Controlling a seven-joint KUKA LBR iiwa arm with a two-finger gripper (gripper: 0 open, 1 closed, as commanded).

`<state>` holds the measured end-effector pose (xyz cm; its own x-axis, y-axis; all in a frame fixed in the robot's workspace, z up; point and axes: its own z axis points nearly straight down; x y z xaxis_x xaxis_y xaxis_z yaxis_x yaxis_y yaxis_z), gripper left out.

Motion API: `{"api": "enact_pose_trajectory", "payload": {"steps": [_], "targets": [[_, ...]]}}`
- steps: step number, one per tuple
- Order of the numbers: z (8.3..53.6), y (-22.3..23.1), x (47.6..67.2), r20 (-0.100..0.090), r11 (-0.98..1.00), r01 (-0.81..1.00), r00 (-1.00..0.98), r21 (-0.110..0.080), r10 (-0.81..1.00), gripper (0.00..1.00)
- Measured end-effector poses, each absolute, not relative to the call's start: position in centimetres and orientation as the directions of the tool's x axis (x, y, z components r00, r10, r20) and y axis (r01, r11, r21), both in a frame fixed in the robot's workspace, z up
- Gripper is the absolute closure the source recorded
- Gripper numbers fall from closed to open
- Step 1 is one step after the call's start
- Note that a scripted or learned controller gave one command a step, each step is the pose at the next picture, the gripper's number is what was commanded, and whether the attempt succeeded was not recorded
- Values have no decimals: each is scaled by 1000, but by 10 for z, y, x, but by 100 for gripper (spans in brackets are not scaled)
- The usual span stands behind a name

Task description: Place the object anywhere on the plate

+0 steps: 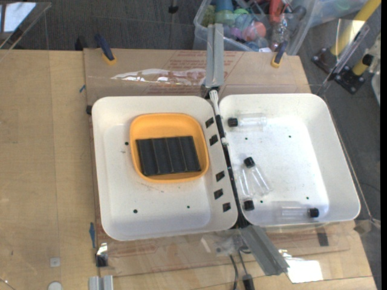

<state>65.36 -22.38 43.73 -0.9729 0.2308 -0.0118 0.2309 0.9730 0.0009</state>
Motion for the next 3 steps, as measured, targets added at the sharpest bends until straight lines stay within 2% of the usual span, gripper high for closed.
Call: {"api": "enact_pose_trajectory", "payload": {"steps": [1, 2, 3], "targets": [[437, -222, 662, -11, 995, 104, -995, 0, 104, 100], [437, -222, 663, -11, 970, -245, -969, -3, -245, 100], [437, -221, 668, -11, 937, -350, -937, -5, -350, 100]]}}
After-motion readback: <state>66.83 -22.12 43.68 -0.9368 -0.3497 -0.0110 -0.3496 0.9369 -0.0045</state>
